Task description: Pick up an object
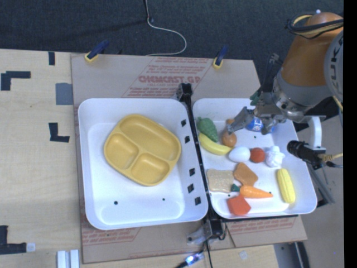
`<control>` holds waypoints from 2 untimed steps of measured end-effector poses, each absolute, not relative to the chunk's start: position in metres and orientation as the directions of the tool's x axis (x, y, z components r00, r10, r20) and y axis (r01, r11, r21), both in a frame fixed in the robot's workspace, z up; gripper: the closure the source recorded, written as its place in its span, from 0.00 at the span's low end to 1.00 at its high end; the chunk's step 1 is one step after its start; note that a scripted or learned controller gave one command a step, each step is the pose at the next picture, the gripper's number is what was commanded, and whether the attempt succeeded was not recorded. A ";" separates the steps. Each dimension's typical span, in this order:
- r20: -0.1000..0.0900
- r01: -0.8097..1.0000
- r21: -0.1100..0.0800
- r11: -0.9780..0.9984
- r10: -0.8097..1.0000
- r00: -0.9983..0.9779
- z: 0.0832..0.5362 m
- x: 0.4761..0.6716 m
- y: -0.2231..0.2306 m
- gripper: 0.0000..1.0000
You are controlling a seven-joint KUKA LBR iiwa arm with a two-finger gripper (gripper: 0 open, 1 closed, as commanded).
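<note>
- Two white bins: left bin (pixel 95 205) holds one yellow tray (pixel 142 149); right bin (pixel 301 205) holds about a dozen toy foods.
- Counted at frame right: one banana (pixel 213 145), one egg (pixel 240 153), one carrot (pixel 256 192), one corn (pixel 286 185), one bread slice (pixel 220 180).
- Hand (pixel 252 120) hovers at upper right; whether it is clenched or released, I cannot tell.
- A blue item under it is mostly hidden.

wooden bench (pixel 33 149), cardboard sheet (pixel 162 77) lying on it, two white bins on the cardboard, right bin (pixel 301 205) beneath the gripper (pixel 245 121), left bin (pixel 95 166) well left of it
</note>
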State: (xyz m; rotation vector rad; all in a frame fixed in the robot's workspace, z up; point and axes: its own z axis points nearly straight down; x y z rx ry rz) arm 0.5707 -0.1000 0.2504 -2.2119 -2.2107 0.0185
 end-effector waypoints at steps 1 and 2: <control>0.000 1.000 -0.007 0.002 1.000 -0.002 0.256 0.573 -0.100 0.00; 0.001 1.000 -0.014 0.001 1.000 -0.001 0.188 0.571 -0.095 0.00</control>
